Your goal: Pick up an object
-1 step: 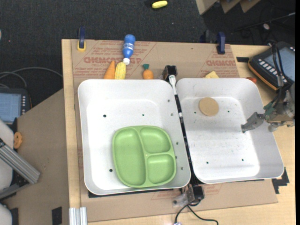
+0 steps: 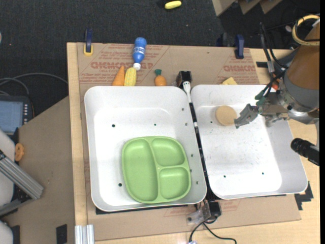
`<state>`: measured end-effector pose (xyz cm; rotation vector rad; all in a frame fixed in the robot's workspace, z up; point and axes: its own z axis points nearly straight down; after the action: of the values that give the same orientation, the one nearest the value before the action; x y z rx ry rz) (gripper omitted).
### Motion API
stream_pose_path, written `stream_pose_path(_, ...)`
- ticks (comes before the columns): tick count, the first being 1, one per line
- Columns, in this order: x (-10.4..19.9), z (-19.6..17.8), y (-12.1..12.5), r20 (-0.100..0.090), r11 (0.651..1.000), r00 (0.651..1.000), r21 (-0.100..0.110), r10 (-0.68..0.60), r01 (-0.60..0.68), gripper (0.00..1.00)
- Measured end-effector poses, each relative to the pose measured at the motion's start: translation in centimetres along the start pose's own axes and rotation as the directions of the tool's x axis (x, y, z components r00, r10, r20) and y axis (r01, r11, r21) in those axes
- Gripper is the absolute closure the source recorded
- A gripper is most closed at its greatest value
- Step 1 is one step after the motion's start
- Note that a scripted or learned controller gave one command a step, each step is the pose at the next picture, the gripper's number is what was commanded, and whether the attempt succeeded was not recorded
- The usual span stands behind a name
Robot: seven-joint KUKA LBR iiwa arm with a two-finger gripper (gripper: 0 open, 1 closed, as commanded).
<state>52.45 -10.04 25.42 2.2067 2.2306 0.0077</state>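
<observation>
Two shallow white bins side by side, centre of frame: left bin [image 2: 101, 111], right bin [image 2: 254, 172]. In lower half of left bin, green divided tray [image 2: 155, 169] w/ three compartments. Grey arm [image 2: 304, 80] w/ orange band at right edge of frame, reaching over right bin. Gripper [image 2: 242, 118] in upper part of right bin, fingers pointing left, just beside round tan object [image 2: 225, 115], right of it. Cannot tell how far fingers are open; nothing seen between them. Behind bins, upper centre, on cardboard: blue-white bottle [image 2: 138, 51], corn cob [image 2: 130, 76], two carrots [image 2: 119, 77]. Yellow item [image 2: 173, 4] on dark floor, top of frame.
</observation>
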Motion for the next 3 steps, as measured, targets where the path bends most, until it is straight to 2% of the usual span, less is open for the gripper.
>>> stream_pose_path(1,12.6,-11.6,-3.8,-0.005,1.0,1.0,-0.007,-0.006,0.006,0.0)
stream_pose_path(2,27.7,-19.0,-0.9,-0.007,1.0,1.0,-0.005,-0.008,0.008,0.0)
stream_pose_path(3,28.6,-0.5,-4.2,0.006,1.0,1.0,0.025,0.01,-0.01,0.0)
